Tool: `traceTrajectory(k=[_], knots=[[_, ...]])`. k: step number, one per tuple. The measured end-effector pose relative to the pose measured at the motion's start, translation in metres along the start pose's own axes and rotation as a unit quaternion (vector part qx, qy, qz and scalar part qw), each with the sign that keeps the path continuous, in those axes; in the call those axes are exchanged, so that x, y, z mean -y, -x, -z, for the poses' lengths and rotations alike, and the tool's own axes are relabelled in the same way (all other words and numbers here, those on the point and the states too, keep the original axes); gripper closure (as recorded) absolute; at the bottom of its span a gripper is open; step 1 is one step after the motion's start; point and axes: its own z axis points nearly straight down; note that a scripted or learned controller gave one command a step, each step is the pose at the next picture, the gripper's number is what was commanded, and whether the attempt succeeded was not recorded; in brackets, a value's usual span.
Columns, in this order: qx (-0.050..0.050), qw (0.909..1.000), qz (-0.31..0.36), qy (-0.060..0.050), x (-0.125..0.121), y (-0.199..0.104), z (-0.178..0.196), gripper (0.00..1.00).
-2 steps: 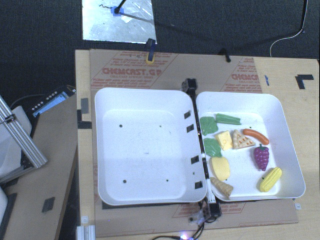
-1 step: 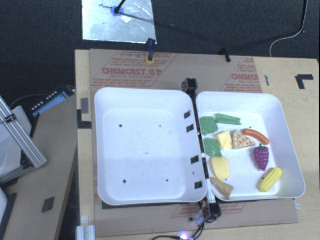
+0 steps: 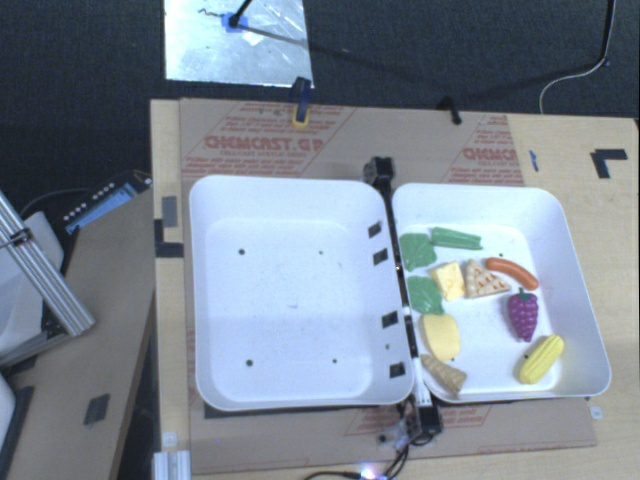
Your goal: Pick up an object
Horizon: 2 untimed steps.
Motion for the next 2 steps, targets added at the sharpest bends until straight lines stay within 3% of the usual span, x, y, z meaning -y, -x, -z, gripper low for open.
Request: traceTrajectory(k=[1,2], knots=[[-0.001,1.0000,-0.004,-0.001,0.100,0.002,0.003,1.00],[0.001,1.0000,0.000,0.001,0.023,0.000,0.001,1.00]])
